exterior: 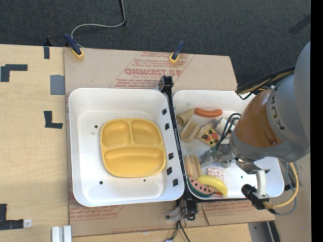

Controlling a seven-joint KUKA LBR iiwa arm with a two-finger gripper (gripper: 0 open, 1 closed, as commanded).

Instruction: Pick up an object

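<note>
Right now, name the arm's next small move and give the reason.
Probably a short, straight descent. The gripper hangs low in the right bin, amid toy foods: a hot dog, a banana and a watermelon slice. Nothing is seen held.

Red "CHEMCAST GP" lettering, partly legible, on the brown cardboard sheet (146, 72) beneath the bins.

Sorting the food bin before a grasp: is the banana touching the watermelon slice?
Touching. The camera view shows the banana lying against and partly over the watermelon slice, with no gap between them.
</note>
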